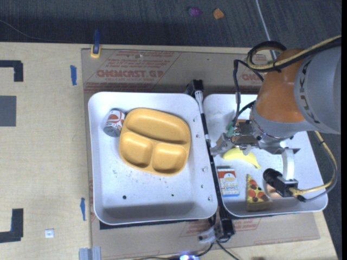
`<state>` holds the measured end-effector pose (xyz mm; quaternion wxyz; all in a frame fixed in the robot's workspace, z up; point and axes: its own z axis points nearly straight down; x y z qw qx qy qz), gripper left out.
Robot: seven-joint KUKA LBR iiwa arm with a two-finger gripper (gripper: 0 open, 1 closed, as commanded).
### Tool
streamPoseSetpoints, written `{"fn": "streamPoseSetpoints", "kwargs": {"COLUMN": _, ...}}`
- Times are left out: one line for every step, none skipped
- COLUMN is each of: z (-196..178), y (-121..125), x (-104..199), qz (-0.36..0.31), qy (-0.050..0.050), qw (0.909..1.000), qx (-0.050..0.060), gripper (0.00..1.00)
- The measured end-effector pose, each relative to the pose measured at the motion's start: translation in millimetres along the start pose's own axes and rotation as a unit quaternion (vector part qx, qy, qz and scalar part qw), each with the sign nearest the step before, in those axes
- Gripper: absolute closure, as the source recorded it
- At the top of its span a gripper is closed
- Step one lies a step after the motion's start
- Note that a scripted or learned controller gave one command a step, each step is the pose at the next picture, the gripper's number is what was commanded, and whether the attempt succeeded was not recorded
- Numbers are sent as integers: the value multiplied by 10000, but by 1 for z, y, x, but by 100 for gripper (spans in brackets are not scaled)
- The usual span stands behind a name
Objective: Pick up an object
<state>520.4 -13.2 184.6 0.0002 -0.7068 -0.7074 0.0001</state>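
Observation:
My gripper [237, 143] hangs low over the right bin [309, 205], under the orange wrist band, directly above a yellow banana [242, 156] that pokes out beneath it. Just below the banana lies a small white card box with red print [229, 181], and to its right a pizza-slice toy [256, 191]. In the left bin [108, 199] a yellow divided plate [154, 140] lies upside-up near the middle, with a small red-and-white can [113, 122] against its upper left edge.
The two white bins stand side by side on a cardboard sheet [141, 69]. A black clamp [196, 86] sits at the top of the seam between them. The arm's grey body covers the right bin's upper right part.

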Motion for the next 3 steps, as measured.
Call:
{"fn": "streamPoseSetpoints", "kwargs": {"z": 0, "y": -34, "x": -51, "qz": 6, "qy": 3, "qw": 10000, "qx": 6, "gripper": 0}}
{"fn": "streamPoseSetpoints", "kwargs": {"z": 88, "y": -38, "x": -80, "qz": 8, "qy": -7, "qw": 10000, "qx": -44, "gripper": 0}}
{"fn": "streamPoseSetpoints", "kwargs": {"z": 78, "y": -37, "x": -80, "qz": 10, "qy": -13, "qw": 10000, "qx": -55, "gripper": 100}}
